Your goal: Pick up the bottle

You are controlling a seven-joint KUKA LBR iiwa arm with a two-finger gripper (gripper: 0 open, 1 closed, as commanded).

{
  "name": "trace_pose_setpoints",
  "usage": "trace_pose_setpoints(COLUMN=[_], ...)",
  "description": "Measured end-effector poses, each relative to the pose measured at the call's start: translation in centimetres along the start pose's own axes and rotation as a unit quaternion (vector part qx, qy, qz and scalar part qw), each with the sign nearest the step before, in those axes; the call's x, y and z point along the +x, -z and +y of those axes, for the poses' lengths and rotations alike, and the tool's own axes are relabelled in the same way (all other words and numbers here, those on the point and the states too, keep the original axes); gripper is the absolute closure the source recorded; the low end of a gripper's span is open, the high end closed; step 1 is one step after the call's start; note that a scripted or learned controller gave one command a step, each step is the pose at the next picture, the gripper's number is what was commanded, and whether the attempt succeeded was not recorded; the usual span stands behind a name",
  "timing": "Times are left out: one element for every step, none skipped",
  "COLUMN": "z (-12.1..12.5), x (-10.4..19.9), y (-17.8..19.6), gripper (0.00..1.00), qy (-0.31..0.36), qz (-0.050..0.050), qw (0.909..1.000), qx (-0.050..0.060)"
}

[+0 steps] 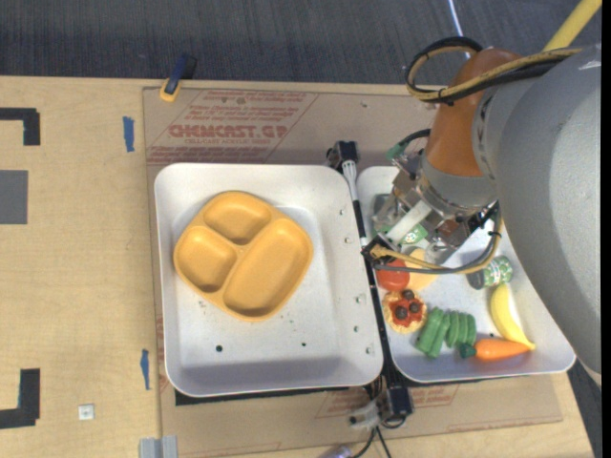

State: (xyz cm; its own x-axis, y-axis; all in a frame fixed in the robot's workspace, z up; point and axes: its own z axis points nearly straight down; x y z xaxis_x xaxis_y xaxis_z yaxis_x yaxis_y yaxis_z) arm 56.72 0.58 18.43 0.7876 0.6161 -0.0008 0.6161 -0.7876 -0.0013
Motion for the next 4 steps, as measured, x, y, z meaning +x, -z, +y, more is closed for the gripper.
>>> trace_pose_setpoints(z=[-4.2,-0.4,-2.0,-2.0], x=[-6.8,-2.9,1.0,1.0], y=[0.0,6.3,0.0,1.0], gripper=[0.0,0.0,0.0,1.0], qy=[0.002,-0.014,-0.005,-0.004], qz=[-0.001,0.0,-0.001,-0.001], qw=[1.0,0.9999,1.0,1.0], qx=[0.001,0.0,0.001,0.002])
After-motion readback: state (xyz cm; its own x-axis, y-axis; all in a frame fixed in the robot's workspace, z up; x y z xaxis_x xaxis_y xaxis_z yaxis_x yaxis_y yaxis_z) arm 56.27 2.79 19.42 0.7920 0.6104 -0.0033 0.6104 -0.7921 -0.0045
